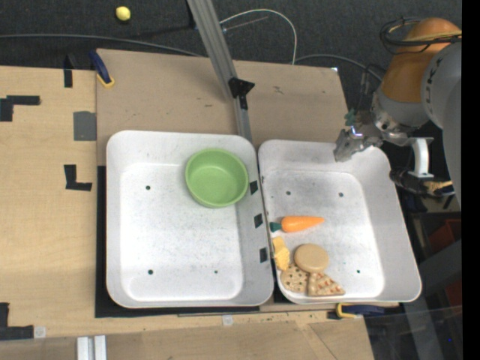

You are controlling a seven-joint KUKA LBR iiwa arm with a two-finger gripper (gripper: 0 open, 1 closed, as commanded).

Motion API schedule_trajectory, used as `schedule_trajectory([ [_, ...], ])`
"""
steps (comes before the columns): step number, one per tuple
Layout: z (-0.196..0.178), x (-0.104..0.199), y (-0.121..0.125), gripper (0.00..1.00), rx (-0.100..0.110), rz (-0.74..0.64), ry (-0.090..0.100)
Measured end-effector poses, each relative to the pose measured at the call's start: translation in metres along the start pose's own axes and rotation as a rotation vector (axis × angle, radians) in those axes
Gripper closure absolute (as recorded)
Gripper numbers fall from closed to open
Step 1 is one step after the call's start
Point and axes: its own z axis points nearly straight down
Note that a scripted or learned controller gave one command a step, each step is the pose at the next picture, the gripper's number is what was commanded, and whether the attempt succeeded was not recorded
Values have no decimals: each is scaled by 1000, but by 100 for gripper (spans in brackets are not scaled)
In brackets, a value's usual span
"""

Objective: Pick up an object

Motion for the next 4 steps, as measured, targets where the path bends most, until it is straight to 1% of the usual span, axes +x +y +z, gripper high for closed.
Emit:
schedule_trajectory([
  [1,-62,-5,5,100,-1,0,-1],
  [2,-71,-5,5,100,5,0,1],
  [3,-77,56,-8,100,6,-5,3],
  [4,-84,112,-14,100,7,-6,4],
])
